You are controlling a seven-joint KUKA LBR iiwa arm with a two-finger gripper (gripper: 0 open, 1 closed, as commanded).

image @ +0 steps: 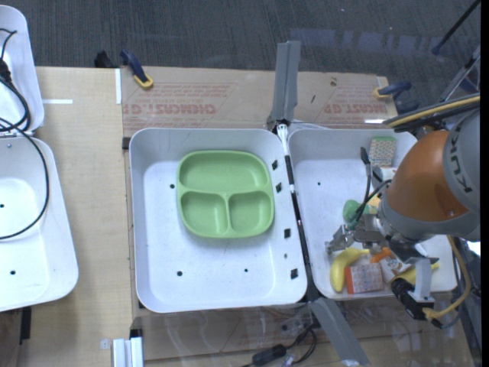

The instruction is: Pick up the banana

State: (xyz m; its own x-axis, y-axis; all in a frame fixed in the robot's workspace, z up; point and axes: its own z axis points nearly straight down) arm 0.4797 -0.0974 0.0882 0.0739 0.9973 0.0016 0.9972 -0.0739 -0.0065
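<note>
**Op:** Banana point(341, 268) is lower right of frame, in the right bin point(321, 167), near its front wall. It's lying roughly upright in the picture, with an orange-and-white packet point(365, 277) just beside it on the right.

**Eng:** Gripper?

**Op:** The gripper point(345, 239) is right above the banana's upper end, low in the bin. I can't tell the claw state; the wrist and orange band block most of it. I see nothing clearly between the fingers, so I'm not calling it a hold.

**Eng:** Plan?

**Op:** I'd centre on the banana's mid-body, not the tip, and close across its short width. Stay clear of the packet and the green item point(353, 209) above it, or I'd expect a double pick. The front wall is close, so come straight down.

**Eng:** Left bin?

**Op:** It has the green divided plate point(226, 194), well apart. Irrelevant here.
</note>
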